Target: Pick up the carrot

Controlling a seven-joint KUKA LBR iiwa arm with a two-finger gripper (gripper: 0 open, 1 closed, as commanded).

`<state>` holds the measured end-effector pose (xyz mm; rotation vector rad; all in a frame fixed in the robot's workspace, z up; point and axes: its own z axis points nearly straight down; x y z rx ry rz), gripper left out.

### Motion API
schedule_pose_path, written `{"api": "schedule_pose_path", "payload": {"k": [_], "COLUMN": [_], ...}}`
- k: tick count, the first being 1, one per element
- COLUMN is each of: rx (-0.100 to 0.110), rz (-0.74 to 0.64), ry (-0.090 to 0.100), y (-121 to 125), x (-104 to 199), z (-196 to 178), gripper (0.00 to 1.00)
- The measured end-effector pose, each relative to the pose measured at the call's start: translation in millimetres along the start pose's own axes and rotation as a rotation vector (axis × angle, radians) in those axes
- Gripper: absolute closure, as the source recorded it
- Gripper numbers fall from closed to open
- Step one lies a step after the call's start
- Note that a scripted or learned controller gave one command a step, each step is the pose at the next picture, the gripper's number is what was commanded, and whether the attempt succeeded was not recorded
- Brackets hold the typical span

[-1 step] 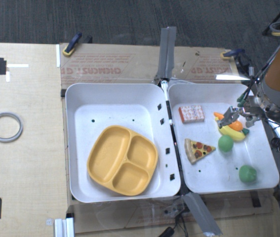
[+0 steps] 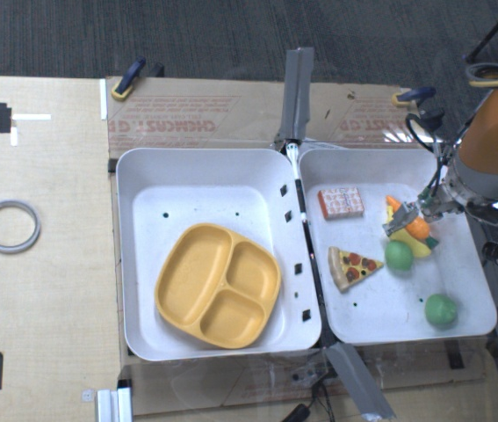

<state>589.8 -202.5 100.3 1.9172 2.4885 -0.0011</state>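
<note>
The carrot [image 2: 417,229] is a small orange piece in the right bin [image 2: 363,319], at its right middle. Orange shows on both sides of the gripper, at its upper left and lower right. My gripper [image 2: 404,220] comes in from the right and sits directly over the carrot, covering its middle. A yellow item [image 2: 422,246] and a green ball [image 2: 398,256] lie pressed against the carrot's lower side. I cannot see whether the carrot is held.
Also in the right bin are a red waffle-like block [image 2: 341,203], a pizza slice [image 2: 352,266] and a second green ball [image 2: 441,310]. The left bin [image 2: 143,192] holds a yellow divided plate [image 2: 219,284]. A tape roll [image 2: 7,226] lies on the bench at the left.
</note>
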Motion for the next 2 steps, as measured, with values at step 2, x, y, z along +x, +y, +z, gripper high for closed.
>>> {"api": "schedule_pose_path", "payload": {"k": [2], "rx": [-0.002], "rz": [-0.119], "ry": [-0.001], "y": [31], "x": [14], "z": [-106], "gripper": [1.00]}}
